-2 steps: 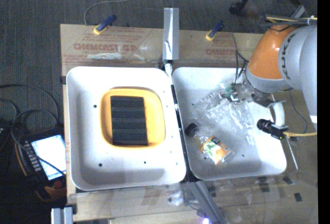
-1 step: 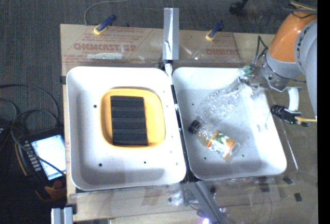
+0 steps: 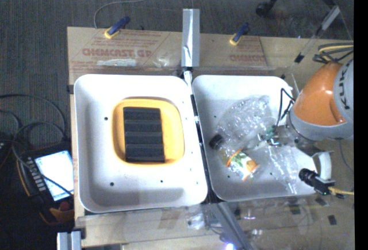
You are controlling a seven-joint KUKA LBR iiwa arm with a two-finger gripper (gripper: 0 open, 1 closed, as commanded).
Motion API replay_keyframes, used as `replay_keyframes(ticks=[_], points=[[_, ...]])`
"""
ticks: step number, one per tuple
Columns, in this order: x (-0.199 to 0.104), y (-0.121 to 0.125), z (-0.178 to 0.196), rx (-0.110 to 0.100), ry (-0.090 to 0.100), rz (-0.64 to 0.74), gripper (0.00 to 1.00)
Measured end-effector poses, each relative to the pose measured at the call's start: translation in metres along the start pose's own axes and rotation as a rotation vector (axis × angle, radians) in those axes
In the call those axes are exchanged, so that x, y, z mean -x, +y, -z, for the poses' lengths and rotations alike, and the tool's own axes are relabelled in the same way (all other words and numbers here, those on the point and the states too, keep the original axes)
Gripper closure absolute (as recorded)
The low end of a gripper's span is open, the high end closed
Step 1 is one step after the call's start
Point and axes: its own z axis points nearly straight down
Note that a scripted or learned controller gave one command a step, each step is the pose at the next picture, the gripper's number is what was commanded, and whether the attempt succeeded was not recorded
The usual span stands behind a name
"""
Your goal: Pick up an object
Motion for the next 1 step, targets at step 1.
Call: replay_keyframes(ticks=[1], points=[[-0.0013,0.0011,0.0085,0.001,0.002,0.001,1.00]])
